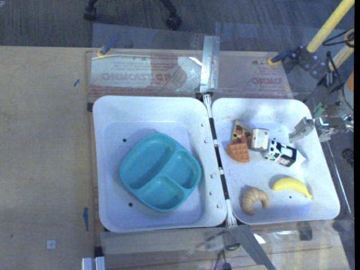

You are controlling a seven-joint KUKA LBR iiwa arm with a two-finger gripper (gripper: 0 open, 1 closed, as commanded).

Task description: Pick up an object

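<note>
Banana (291, 186) lies in right bin (320, 207), front-right, long axis across, tip pointing right. Gripper (304, 129) near bin's rt rim, grip state: can't tell. Croissant (254, 199) sits left of banana.

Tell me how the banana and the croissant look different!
The banana is bright yellow; the croissant is tan brown. The banana is long, thin and only gently bent, while the croissant is chubby and curled into a tight hook. The banana lies nearer the right bin's right wall; the croissant lies nearer the middle divider. Both are curved toy foods lying loose in that bin's near end.
</note>
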